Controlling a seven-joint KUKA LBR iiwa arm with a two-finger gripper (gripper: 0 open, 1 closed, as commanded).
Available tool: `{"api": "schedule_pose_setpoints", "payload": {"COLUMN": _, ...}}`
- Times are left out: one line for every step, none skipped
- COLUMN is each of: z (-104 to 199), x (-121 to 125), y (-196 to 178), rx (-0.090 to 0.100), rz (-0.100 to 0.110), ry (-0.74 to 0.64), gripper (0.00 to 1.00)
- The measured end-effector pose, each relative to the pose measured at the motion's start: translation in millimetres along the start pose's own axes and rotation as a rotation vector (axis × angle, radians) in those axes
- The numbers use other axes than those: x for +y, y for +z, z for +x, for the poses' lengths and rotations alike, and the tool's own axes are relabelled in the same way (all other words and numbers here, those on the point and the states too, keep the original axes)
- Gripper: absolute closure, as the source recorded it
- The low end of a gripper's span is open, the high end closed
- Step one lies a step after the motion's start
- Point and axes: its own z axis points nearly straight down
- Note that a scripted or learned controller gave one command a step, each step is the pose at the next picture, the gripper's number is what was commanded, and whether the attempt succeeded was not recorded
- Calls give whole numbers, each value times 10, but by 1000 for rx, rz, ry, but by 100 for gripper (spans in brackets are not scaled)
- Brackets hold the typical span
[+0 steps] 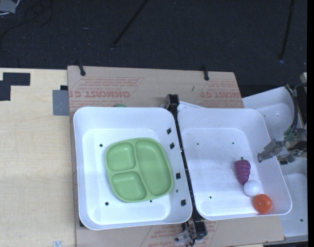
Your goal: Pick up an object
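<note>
In the right bin (218, 138) we see three small objects near its right front corner: a purple fruit-like piece (242, 170), a white ball (252, 188) touching its lower end, and an orange ball (262, 203) just beside the white one. The gripper (280, 152) is at the right rim of this bin, apart from the objects; if it is released or clenched we cannot tell. The left bin (90, 133) holds a green divided plate (139, 169).
</note>
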Motion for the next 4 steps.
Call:
{"api": "schedule_pose_setpoints", "payload": {"z": 3, "x": 22, "y": -58, "rx": -3, "rz": -12, "ry": -3, "gripper": 0}}
{"api": "schedule_pose_setpoints", "payload": {"z": 10, "x": 66, "y": 575, "rx": 0, "rz": -6, "ry": -3, "gripper": 0}}
{"api": "schedule_pose_setpoints", "payload": {"z": 30, "x": 40, "y": 1011, "rx": 0, "rz": -6, "ry": -3, "gripper": 0}}
{"api": "schedule_pose_setpoints", "payload": {"z": 32, "x": 60, "y": 1446, "rx": 0, "rz": -6, "ry": -3, "gripper": 0}}
